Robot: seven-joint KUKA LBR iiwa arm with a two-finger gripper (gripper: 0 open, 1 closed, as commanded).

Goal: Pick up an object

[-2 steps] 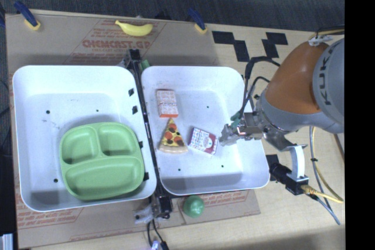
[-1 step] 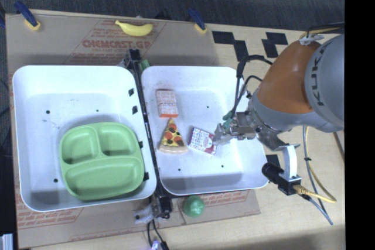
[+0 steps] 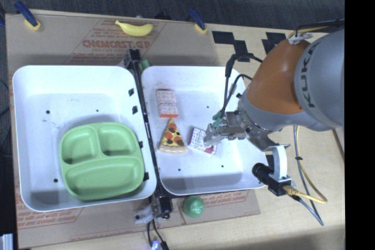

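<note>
Your hand (image 3: pixel 214 132) sits low in the right white bin (image 3: pixel 193 76), at the small pink-and-white packet (image 3: pixel 201 141); you cannot tell whether it is clenched or released. Just left lies the pizza-slice toy (image 3: pixel 171 136), the striped rectangular box (image 3: pixel 166 102) above it. Green divided tray (image 3: pixel 102 160) in the left bin (image 3: pixel 35 85).

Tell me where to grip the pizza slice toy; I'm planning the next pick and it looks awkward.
Probably across the pizza slice near its wide crust end, coming straight down from above. It lies flat on the floor of the right bin, point toward the bin's far wall, so its two slanted sides are free; the pink packet sits close on its right.
</note>
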